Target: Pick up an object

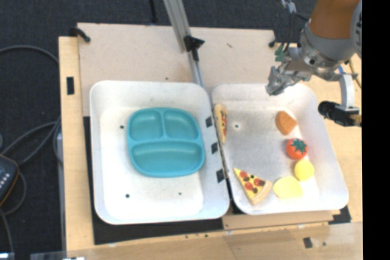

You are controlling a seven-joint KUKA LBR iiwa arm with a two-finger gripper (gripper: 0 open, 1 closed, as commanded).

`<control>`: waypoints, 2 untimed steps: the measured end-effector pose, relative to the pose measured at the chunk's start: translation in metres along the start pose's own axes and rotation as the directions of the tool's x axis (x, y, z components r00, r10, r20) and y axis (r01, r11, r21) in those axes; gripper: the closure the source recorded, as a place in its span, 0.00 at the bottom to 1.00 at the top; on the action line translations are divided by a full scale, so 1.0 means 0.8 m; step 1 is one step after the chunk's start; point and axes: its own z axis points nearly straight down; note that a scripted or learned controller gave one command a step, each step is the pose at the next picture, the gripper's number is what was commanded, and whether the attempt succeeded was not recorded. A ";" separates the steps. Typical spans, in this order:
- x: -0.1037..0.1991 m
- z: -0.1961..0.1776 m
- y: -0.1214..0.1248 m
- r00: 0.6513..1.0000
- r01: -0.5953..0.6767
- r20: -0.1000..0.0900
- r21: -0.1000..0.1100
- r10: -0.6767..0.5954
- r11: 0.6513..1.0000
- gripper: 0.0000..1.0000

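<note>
The teal plastic divided plate (165,142) lies in the left white bin (105,192), while in the right white bin (332,189) the orange bread-like toy (285,122) rests just near of the grey claw (273,85), whose finger state I cannot tell, above the far edge.
</note>
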 end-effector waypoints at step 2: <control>0.117 0.017 -0.055 1.000 0.002 -0.003 0.008 -0.002 1.000 1.00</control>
